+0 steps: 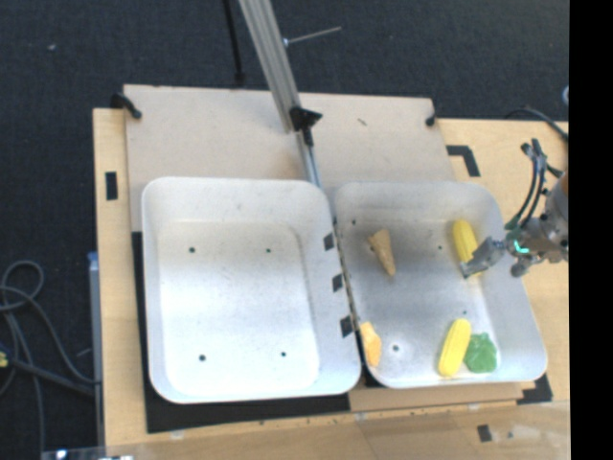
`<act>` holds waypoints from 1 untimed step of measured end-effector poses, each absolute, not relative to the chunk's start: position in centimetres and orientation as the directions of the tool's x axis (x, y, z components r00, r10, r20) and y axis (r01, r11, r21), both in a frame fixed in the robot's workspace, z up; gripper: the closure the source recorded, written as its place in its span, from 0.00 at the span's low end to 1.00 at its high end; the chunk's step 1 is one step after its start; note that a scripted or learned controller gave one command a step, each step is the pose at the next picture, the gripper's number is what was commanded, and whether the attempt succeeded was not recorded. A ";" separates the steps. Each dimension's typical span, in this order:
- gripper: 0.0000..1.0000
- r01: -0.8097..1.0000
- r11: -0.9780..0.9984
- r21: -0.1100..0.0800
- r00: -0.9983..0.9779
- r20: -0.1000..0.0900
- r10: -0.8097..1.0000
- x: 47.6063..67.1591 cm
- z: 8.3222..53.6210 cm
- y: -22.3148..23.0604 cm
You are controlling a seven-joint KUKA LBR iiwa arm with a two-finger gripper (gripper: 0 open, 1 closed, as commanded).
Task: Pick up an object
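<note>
Reaching in from right, claw [498, 257] low over right bin [421, 377] rim beside yellow corn [464, 240]; grip state unclear.

A dark speckled carpet floor [57, 36] surrounds a pale wooden bench [115, 353]. A slanted silver aluminium rail [268, 46] rises at the far side, and loose black cables [29, 324] trail at the near left.
</note>
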State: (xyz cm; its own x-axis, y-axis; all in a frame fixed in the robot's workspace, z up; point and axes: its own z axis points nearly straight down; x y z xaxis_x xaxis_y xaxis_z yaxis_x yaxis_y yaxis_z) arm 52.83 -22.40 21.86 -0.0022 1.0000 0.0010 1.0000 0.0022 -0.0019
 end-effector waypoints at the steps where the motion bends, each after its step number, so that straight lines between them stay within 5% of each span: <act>1: 0.00 1.000 0.003 0.003 -0.003 0.000 1.000 52.9 22.1 -22.4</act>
